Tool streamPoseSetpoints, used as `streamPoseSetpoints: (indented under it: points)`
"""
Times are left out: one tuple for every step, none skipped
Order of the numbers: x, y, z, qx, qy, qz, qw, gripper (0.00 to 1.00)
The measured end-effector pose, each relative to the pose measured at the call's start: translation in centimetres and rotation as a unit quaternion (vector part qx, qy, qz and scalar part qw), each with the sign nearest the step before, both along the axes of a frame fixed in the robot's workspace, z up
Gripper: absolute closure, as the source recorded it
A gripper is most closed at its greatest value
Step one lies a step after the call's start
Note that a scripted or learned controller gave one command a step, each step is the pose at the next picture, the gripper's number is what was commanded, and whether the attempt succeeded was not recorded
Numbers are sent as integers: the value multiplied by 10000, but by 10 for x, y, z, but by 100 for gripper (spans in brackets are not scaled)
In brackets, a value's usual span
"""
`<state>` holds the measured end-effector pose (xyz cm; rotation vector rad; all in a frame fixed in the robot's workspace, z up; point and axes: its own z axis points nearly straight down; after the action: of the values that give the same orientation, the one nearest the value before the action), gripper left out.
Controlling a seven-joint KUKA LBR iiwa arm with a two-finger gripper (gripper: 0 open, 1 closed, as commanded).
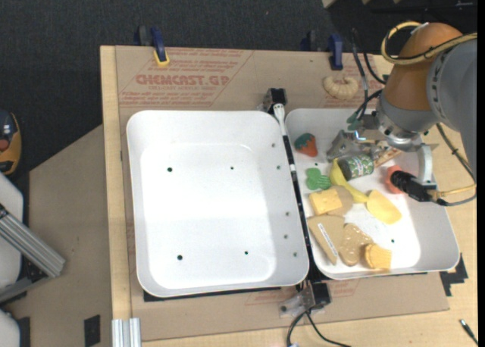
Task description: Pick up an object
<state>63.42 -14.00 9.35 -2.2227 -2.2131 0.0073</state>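
Grey two-finger gripper [362, 145] low in the right white bin [439, 239], just above a dark green can-like object [356, 166]; finger state can't be told. Judged: reach step; next needs closing and lifting.

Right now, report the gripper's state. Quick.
Gripper: low in the right bin, over a small green can; open or closed cannot be told.
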Motion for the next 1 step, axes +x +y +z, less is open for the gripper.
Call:
streamPoseSetpoints:
  points:
    - [4,2,16,-8,-50,18,10000,100]
